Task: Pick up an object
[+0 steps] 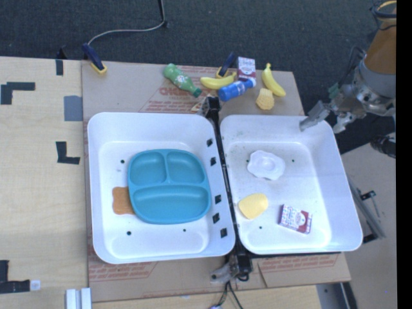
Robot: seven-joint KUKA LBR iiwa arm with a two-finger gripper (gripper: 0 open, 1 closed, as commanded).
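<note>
In the right bin lie a white fried egg (266, 165), a yellow lemon (253, 206) and a red-and-white carton (295, 219)

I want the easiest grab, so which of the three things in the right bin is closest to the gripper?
The white fried egg; it lies toward the bin's far side, nearer the gripper than the yellow piece or the red-and-white box.

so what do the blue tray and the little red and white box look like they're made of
The blue tray looks like moulded plastic with a smooth, matte finish: uniform colour, rounded compartment ridges. The red and white box looks like printed cardboard, flat-faced with sharp edges, though it could be a plastic toy.
</note>
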